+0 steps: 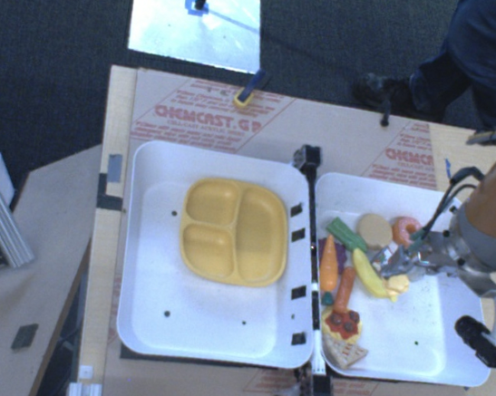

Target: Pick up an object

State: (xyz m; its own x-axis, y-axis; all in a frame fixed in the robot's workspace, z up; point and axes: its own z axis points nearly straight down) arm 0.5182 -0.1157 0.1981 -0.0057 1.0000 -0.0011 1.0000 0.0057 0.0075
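Over the right bin (427,355), the gripper (396,262) sits low among a heap of toy food crowded against that bin's left wall, presumably because that is where the pickings are thickest; whether its fingers are open or closed I cannot tell. Just beneath and left of it lies the likeliest target, a yellow banana (367,273), slim, curved, smooth-skinned, angled toward the near right; beside it run an orange carrot (329,266) and a green vegetable (346,233), with a tan round cookie (374,230) and pink doughnut (405,229) farther off, and a pizza slice (344,332) nearer. Left bin (212,325) carries a yellow divided plate (235,233), seemingly a destination.
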